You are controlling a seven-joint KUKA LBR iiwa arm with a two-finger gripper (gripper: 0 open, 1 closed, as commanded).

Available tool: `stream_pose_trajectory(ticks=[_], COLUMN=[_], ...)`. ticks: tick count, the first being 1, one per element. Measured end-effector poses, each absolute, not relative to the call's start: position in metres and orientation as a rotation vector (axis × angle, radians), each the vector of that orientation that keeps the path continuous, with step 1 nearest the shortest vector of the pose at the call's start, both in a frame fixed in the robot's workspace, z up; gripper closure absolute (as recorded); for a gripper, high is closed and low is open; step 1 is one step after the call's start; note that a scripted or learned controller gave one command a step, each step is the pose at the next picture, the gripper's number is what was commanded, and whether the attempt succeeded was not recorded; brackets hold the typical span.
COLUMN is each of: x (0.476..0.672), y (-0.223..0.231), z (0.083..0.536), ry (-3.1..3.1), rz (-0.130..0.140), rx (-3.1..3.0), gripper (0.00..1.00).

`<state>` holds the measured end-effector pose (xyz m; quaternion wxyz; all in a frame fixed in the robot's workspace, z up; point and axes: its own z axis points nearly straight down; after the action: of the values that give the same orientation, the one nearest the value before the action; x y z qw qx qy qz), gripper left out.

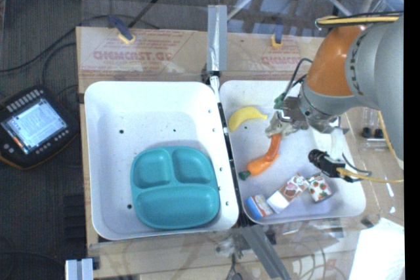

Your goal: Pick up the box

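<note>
Arm (pixel 357 65): grey with an orange band, entering from the right, bent down over the upper part of the right bin.
Jaws (pixel 281 121): low over the right bin, just above the upper end of the carrot; opening not discernible at this angle, nothing seen clamped between them.
Right bin (pixel 357 206): shallow, white, holding the banana, the carrot, the box and two small packages.
Box (pixel 293 191): small carton with red and white print, lying tilted near the front edge of the right bin, well below the jaws and apart from them.
Blue-ended package (pixel 257 206): at the front-left corner of the right bin, just beside the box.
Spotted package (pixel 319 188): white with red marks, just right of the box.
Carrot (pixel 266 159): orange, lying at a slant in the middle of the right bin, green end pointing lower left.
Banana (pixel 245 117): yellow, near the left wall of the right bin, to the left of the jaws.
Left bin (pixel 118 111): shallow, white, side by side with the right bin.
Teal tray (pixel 174 187): three compartments, resting in the front half of the left bin.
Surface (pixel 151 56): brown board beneath both bins.
Handheld controller (pixel 33 124): lit screen, on the floor at far left.
</note>
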<state>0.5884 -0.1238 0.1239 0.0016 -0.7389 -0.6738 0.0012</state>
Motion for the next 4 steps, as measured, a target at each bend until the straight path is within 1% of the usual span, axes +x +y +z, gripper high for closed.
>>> stream_pose_trajectory(ticks=[1, 2, 3, 4], x=[0.588, 0.543, 0.597, 0.672], y=[-0.124, -0.153, -0.208, -0.212], z=[0.124, 0.109, 0.090, 0.090], ry=[-2.114, -2.419, -2.328, -2.364], rz=[0.003, 0.001, -0.012, -0.009], rx=[-2.319, -1.999, -2.123, -2.042], gripper=[0.00, 0.00, 0.00, 0.00])
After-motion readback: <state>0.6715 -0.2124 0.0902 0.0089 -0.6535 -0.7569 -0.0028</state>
